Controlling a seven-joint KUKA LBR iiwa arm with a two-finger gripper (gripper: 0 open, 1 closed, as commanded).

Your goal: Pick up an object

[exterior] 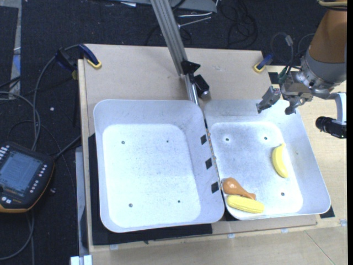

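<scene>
The arm is reaching in from the right and its gripper (pixel 278 101) is hanging above the back rim of the right bin (pixel 309 148), the jaws standing apart with nothing between them, which suits a hand that is not yet committed to any one thing. Three things are lying in that bin: a banana (pixel 280 161) resting alone toward the right side, with bare floor around it, and a second yellow fruit (pixel 245 205) lying at the front edge, touching an orange pear-shaped piece (pixel 238 187). The lone banana is probably offering the easier grasp, since the pair is crowding the wall. The left bin (pixel 105 148) is sitting beside it on the worktop (pixel 138 70)
</scene>
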